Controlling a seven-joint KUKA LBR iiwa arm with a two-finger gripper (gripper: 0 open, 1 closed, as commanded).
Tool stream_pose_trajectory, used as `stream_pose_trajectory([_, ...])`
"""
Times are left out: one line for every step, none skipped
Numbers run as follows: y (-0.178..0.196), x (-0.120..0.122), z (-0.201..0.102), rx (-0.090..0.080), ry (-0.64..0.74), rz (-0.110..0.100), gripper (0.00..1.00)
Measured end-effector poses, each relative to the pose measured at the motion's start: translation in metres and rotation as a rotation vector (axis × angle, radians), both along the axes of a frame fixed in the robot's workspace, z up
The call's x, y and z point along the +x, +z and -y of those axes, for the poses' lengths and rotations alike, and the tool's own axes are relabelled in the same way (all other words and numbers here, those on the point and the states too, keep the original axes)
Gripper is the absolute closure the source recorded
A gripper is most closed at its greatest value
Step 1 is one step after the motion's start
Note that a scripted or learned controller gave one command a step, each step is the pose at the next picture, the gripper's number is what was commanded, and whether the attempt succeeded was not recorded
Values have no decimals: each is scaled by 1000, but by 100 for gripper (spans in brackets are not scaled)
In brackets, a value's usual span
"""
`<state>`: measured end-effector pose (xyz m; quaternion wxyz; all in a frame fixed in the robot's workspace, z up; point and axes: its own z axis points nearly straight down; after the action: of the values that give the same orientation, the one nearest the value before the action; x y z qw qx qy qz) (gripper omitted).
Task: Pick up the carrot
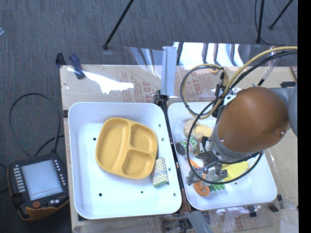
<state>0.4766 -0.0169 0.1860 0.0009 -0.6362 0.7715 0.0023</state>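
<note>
Hovering low over the right bin (270,191), arm (252,119) reaching in from the right, tool (208,173) sitting just above the near-left part of that bin. Carrot (201,188) lying on the bin floor right under and slightly in front of the tool, orange with green top showing beside it; not lifted, looking like still resting on the bin. Cannot tell whether tool fingers are apart or together, wrist body and cables blocking them. Judging task as mid-approach: reach done, grasp and lift still left, nothing confirmed held. Crowding around the carrot: yellow item (239,169) just beside it, pale item (193,127) further back, small green piece (193,143) near the bin divider. Left bin (82,200) carrying a yellow plate (127,147) with three compartments and a patterned sponge (160,171) touching its near-right edge. Pendant (38,183) lying on the floor left of the worktop (116,84). Reading writing: reddish printed letters on the worktop's cardboard behind the bins, glare washing them out, not legible enough to give.
</note>
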Motion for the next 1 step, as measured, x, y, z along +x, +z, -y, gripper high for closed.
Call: stream_pose_trajectory([6, 0, -3, 4, -1, -7, 100])
